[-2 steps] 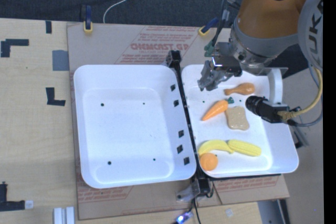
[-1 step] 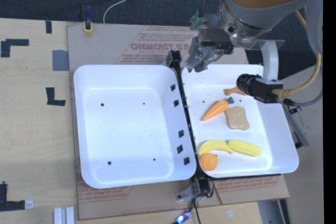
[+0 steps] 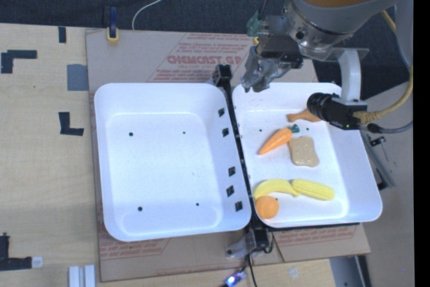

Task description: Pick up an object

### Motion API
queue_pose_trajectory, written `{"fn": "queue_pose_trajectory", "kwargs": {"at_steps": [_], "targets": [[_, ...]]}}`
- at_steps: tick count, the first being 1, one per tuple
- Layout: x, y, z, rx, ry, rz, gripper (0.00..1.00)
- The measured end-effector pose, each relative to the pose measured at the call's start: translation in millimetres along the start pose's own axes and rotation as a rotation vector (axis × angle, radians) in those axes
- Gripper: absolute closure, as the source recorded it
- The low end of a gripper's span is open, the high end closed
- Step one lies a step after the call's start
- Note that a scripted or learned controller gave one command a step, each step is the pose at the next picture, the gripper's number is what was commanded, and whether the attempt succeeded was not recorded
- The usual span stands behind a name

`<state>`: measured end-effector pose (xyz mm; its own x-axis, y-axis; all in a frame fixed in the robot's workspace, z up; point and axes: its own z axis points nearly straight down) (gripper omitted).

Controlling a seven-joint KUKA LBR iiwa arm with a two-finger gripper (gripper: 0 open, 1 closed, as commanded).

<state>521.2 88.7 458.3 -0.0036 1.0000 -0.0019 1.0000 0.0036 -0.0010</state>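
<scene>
Pale wooden bench top (image 3: 40, 165) carries a sheet of brown cardboard (image 3: 175, 54), and on that sheet sit two shallow white bins side by side, joined along a black clipped seam. At the near edge of the right white bin (image 3: 349, 212), a small round orange fruit (image 3: 267, 207) lies touching the end of a curved yellow banana (image 3: 277, 187). Just beside the banana, toward the right, lies a bumpy yellow corn cob (image 3: 313, 189), its end meeting the banana's tip. Farther back rests a flat tan biscuit-shaped piece (image 3: 304, 152), and next to it, slightly left, a tapered orange carrot with a green top (image 3: 277, 140), tilted with its green end toward the back. Behind these, a small orange-brown item (image 3: 298, 117) lies partly hidden by a black cylindrical fitting on the arm. The left white bin (image 3: 107, 104) shows only dark dots on its floor.

At the far left corner of the right bin hangs the grey two-finger gripper (image 3: 255, 83), above the bin's rim and apart from every object. Whether its jaws are apart or together cannot be told. Beyond lies dark carpet with a white cable.
</scene>
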Motion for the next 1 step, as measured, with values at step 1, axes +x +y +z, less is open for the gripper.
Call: {"fn": "queue_pose_trajectory", "kwargs": {"at_steps": [1], "targets": [[0.7,0.2,-9.6,0.001,-0.001,-0.002,1.0]]}}
